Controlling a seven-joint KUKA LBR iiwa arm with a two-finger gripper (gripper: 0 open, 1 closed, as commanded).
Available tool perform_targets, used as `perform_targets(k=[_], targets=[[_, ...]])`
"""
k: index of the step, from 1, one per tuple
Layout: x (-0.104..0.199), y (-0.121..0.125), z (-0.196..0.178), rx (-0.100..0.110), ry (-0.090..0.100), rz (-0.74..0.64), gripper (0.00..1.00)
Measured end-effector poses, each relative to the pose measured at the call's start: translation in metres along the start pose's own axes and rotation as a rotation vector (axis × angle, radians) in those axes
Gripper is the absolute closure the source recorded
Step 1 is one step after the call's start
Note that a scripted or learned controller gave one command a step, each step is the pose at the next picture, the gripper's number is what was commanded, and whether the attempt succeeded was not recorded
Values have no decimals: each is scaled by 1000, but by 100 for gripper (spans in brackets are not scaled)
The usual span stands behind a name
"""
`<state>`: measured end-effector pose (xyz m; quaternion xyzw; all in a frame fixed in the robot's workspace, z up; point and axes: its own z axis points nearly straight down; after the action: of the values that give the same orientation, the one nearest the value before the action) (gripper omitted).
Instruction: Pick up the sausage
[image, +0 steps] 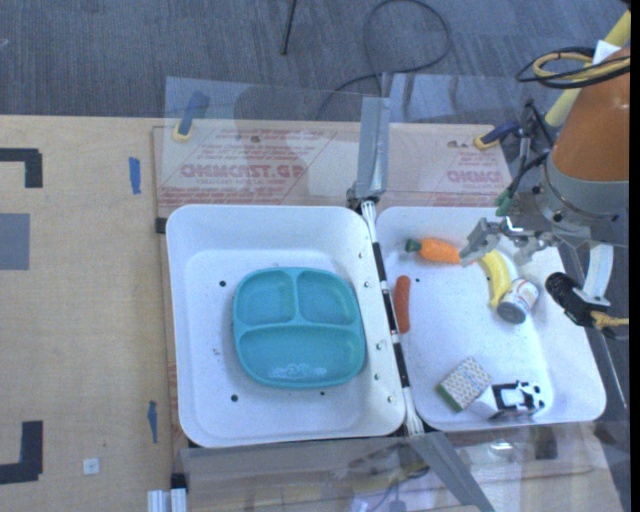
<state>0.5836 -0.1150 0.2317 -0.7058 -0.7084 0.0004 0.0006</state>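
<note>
Starting at the left, the teal plate (298, 327) sits in the left bin (190, 235). Next, the sausage (402, 303) lies untouched by the right bin's (575, 400) left wall. Farther right, near the carrot (438, 250) and banana (496, 276), the gripper (487, 236) hangs spread, pinching nothing. Picking up isn't done.

Sausage (402, 303), small, reddish-orange, smooth and rounded at both ends, lying flat and lengthwise along the left wall of the right bin (575, 400), apart from the other items
</note>
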Motion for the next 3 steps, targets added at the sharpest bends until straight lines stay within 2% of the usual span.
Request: perform_targets(k=[1,2,3], targets=[[12,33,137,-4,-1,132,0],[22,57,144,-8,-1,192,0],[20,13,143,-7,2,345,0]])
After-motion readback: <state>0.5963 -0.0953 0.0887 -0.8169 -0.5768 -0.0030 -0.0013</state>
